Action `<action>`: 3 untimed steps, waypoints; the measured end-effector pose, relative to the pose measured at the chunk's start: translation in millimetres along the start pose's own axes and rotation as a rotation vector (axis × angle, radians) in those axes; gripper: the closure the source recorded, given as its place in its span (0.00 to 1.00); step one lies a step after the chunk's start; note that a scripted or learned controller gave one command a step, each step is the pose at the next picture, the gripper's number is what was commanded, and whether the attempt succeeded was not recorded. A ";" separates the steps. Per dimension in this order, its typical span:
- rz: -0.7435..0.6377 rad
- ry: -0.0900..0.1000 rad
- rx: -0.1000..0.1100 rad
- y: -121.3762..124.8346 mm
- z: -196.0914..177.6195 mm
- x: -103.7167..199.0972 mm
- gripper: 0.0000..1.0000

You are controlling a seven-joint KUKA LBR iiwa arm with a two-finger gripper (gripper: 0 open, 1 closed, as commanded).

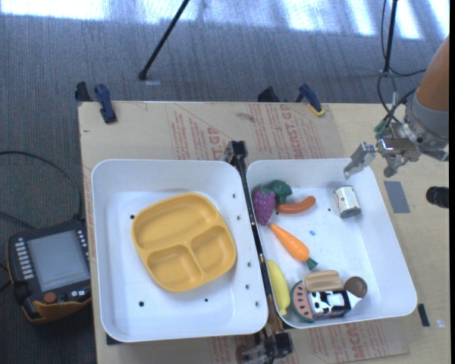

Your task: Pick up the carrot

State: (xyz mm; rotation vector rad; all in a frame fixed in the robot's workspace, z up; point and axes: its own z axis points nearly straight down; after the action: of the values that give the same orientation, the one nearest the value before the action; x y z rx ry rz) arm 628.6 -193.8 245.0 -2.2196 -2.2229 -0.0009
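While the gripper (373,158) hangs above the right bin's (390,241) far right corner, its jaws stand apart with nothing between them. Well off from the jaws, toward the near left, the carrot (291,244) lies flat on the bin floor, slanting, with its green stub at the near end. It looks like a light, stiff plastic toy, smooth and tapered, so it may slip or roll; the thick orange middle, pinched across its width, seems the best hold. Between jaws and carrot sit a small can (348,201) and a sausage (297,205), with grapes (262,204) just beyond. Past the carrot lie a banana (277,286) and more toy food. A yellow plate (183,241) fills the left bin (110,196). Both bins rest on a cardboard-topped bench (197,127) over grey carpet, with a pendant (51,274) on the floor.
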 end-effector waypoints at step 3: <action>0.590 0.002 0.011 -137.2 159.5 92.6 0.00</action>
State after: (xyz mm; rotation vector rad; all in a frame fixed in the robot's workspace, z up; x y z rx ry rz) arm 491.3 -101.4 85.6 -2.7619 -1.4775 0.0087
